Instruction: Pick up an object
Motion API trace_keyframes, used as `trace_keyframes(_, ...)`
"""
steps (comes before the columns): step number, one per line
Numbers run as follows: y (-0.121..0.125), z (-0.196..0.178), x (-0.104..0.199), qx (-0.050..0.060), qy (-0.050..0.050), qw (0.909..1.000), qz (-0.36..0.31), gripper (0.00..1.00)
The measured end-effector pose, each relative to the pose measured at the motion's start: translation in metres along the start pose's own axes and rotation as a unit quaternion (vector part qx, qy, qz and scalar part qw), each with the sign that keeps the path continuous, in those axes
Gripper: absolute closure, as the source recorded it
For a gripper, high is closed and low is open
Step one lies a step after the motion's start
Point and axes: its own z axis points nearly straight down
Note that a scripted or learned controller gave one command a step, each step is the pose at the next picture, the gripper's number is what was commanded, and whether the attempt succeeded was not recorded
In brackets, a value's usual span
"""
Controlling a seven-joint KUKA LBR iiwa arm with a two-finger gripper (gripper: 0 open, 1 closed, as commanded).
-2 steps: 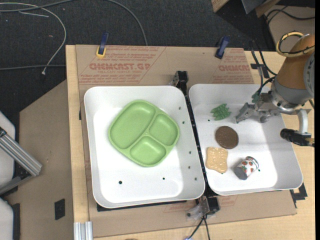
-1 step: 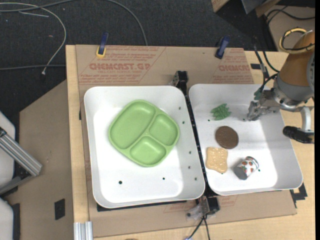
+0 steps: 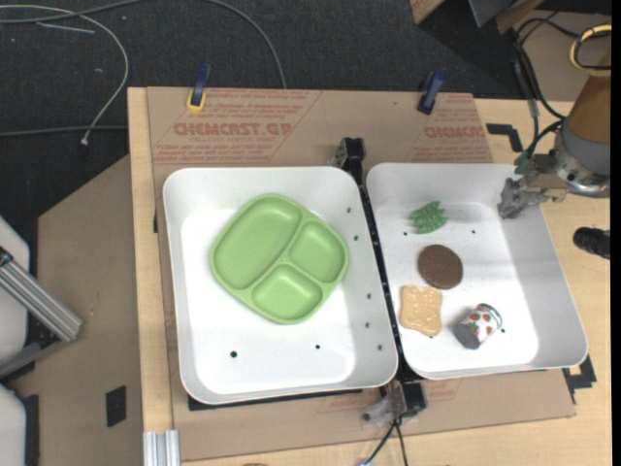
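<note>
The gripper (image 3: 517, 198) hangs over the far right corner of the right bin (image 3: 558, 280); whether its fingers are apart or together I cannot tell. In that bin lie a green leafy piece (image 3: 427, 216), a brown round cookie (image 3: 440, 266), a tan cracker (image 3: 421, 311) and a small grey-and-red object (image 3: 477, 325). The left bin (image 3: 194, 338) holds a green divided plate (image 3: 279, 257).

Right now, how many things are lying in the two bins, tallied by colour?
Green: 2, the divided plate in the left bin and the small leafy piece in the right bin
Brown: 1, the round cookie
Tan: 1, the cracker
Grey, white and red: 1, the small toy
Total: 5
</note>
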Motion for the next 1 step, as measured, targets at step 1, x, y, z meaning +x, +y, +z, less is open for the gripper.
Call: trace_keyframes(1,0.003,-0.0663,-0.0006,-0.001,0.0,1.0,0.0,1.0)
